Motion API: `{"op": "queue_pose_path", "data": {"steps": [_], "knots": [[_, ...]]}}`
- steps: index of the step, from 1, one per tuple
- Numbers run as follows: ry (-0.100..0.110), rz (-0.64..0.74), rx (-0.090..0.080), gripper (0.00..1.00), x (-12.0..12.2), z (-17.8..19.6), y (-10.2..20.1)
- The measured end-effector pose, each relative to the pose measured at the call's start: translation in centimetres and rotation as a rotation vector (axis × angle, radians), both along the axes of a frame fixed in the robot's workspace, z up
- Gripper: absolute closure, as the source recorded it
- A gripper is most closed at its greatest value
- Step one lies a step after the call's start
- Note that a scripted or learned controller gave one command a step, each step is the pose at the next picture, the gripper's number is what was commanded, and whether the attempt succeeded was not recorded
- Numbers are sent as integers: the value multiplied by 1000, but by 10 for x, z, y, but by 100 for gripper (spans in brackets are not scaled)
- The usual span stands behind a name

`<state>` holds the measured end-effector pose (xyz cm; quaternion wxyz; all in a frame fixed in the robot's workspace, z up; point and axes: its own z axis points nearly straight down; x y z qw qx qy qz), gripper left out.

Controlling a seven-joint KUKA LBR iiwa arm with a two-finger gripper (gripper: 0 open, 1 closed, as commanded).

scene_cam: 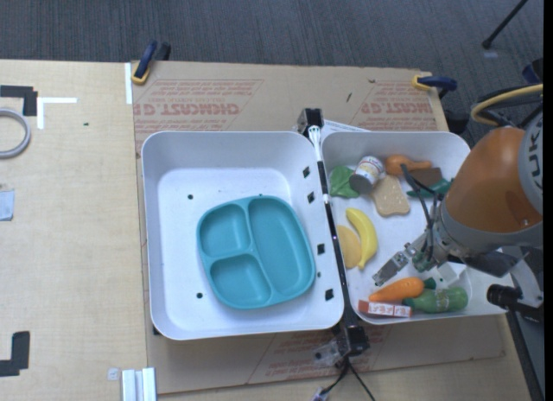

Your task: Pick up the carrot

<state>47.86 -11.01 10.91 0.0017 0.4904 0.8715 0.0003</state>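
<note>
Carrot [398, 289] in right bin [393, 138] (beside banana [366, 233])

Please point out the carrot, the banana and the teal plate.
carrot [398, 289]: camera view, middle of its orange body.
banana [365, 233]: camera view, middle of its yellow curve.
teal plate [278, 237]: camera view, floor of its largest compartment.

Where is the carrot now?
The carrot lies in the right bin, near its front edge, beside the green vegetable and just below the gripper.

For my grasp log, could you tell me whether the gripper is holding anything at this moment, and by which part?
Nothing is held. The gripper hangs just above the carrot in the right bin, with nothing between its fingers.
</note>
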Motion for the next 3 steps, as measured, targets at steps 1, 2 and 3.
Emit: {"op": "queue_pose_path", "data": {"steps": [1, 2, 3], "knots": [[4, -77, 2, 0, -1, -17, 10], [1, -77, 2, 100, 0, -7, 10], [1, -77, 2, 0, 0, -7, 10]]}}
